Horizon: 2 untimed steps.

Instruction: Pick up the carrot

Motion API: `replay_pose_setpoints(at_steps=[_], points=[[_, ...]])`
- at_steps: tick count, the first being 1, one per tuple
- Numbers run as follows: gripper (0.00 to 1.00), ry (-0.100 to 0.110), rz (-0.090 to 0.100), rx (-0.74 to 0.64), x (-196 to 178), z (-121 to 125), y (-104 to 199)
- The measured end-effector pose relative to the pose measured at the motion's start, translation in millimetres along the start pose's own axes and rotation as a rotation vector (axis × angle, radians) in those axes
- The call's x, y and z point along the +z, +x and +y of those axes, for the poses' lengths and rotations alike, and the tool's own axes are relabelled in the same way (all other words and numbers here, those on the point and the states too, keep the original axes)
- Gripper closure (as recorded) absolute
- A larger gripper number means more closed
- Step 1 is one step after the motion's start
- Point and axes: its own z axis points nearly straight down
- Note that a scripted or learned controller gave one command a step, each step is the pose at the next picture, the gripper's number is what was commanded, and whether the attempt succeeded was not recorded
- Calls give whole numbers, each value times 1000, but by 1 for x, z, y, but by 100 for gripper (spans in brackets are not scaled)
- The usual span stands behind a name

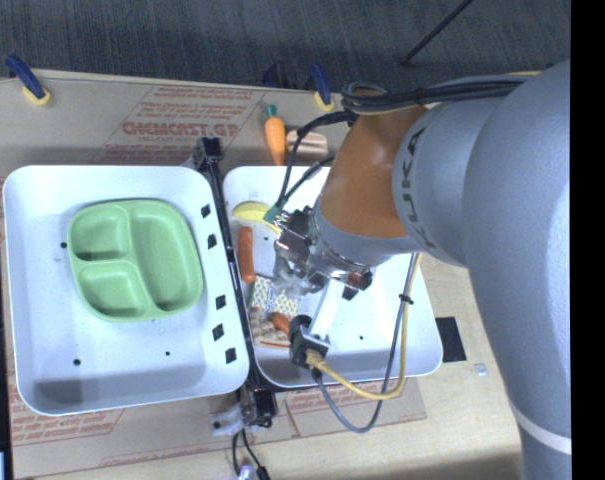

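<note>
While claw [287, 268] hovers: one carrot [274, 138], two bins [22, 268]

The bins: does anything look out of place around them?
Yes. A carrot lies on the cardboard behind the right bin, outside both bins, while other small items, like an orange sausage-shaped piece, sit inside it. The green divided plate sits neatly in the left bin.

Two bins side by side on the bench [132, 118]: left bin [32, 268] at nine o'clock with a divided plate [134, 258] inside. Right bin [422, 353] at three o'clock, under the arm [462, 168]; carrot [274, 138] at twelve o'clock, outside its rim.
</note>
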Motion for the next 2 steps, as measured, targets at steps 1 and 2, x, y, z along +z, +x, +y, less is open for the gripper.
replay_pose_setpoints(at_steps=[1, 2], points=[[100, -3, 3, 316, -37, 10, -39], [100, 0, 4, 739, -53, 35, -38]])
